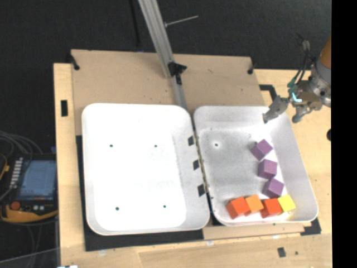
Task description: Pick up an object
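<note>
Two fingers stand spread apart on the gripper [287,110], with nothing between them.

Coming in from the right, the arm [323,66] hangs over the far right corner of the right bin [223,121], and its orange band sits at the right edge of the view. One finger [274,110] points down and left above the far rim, and the other hangs just to its right. Well apart from the gripper, three purple blocks [267,168] lie in a line down the right side of that bin. Along the near wall sit a red-orange block [239,206], an orange block [254,203], a red block [271,206] and a yellow block [286,203], side by side and touching. On the left lies the left bin [139,166].
</note>
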Robot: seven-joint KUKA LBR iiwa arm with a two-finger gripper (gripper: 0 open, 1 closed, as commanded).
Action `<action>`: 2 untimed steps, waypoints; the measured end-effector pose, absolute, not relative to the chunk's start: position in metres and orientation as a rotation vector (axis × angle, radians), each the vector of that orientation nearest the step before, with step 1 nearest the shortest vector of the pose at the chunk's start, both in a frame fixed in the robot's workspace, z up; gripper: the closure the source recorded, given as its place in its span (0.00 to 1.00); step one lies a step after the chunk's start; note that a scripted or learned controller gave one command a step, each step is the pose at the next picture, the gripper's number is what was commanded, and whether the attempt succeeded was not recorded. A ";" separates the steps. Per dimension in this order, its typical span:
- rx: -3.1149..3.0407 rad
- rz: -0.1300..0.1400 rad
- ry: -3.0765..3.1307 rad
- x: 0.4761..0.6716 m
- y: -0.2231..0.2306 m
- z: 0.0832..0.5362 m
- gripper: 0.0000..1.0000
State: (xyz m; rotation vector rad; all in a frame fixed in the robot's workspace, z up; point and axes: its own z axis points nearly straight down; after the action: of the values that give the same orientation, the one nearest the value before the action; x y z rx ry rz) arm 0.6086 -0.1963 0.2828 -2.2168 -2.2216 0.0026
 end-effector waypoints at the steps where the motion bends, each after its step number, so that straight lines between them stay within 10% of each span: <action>1: -2.218 0.001 -2.227 0.609 -0.197 0.286 0.00; 2: -2.216 0.007 -2.224 0.613 -0.193 0.225 0.00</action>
State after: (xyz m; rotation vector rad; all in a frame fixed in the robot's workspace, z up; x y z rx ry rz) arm 0.6128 -0.1926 0.2253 -2.2161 -2.2243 0.0066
